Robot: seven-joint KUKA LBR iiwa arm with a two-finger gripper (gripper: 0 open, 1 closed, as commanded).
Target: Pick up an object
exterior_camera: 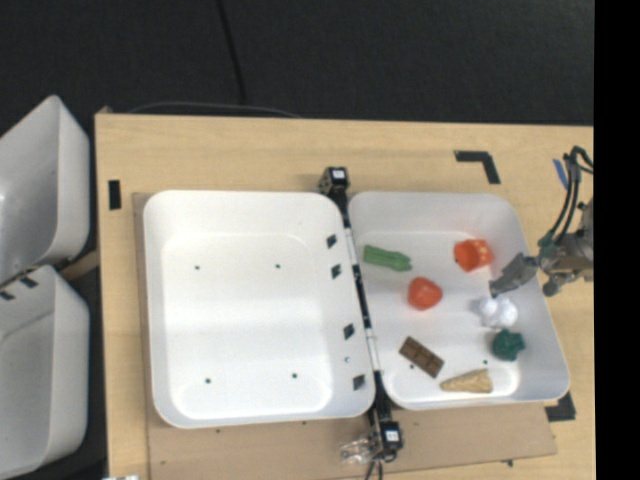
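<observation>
White object (497, 313) lies just below the low hand (527, 273).

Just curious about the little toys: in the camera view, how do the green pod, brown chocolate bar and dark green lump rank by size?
1. Green pod, the longest.
2. Brown chocolate bar.
3. Dark green lump.
The last two look close, so their order is unsure.

A pale wooden bench top (240, 153) sits against a dark, near-black floor (300, 38), where a thin cable (228, 38) runs diagonally. Two white rounded plastic shapes (35, 268) stand off the bench's left side. Lighting is even and soft
</observation>
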